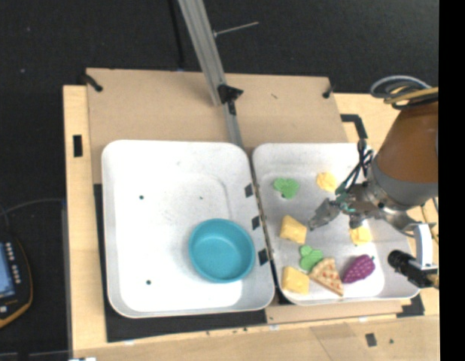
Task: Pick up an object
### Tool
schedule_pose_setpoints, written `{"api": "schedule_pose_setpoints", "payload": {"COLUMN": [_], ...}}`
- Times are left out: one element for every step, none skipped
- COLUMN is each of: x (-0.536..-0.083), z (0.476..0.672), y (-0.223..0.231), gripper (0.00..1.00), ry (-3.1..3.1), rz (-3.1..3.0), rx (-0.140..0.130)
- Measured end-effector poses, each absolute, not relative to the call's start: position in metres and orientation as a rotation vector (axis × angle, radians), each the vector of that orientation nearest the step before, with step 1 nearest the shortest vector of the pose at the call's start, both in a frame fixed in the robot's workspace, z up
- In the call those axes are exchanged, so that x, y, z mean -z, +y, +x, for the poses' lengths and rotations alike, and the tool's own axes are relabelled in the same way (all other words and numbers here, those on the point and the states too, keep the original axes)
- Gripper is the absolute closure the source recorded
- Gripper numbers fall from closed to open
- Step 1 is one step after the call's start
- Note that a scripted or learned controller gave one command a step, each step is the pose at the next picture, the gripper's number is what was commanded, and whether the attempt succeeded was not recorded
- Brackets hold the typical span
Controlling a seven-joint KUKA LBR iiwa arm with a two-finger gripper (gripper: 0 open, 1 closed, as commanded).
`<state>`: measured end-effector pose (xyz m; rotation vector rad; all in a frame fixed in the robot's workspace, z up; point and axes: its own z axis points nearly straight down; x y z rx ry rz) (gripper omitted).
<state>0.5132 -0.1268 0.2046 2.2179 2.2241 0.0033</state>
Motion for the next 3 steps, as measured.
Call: {"api": "schedule_pose_setpoints", "payload": {"x": [-0.205, -0.156, -0.103], "z": [0.513, 0.506, 0.505], "y": [-0.127, -0.122, -0.123], "gripper": [0.0, 0.0, 0.0], "ry": [2.221, 2.221, 2.222], "rz": [2.22, 2.224, 2.223], "rx": [-0.003, 0.005, 0.005]}}
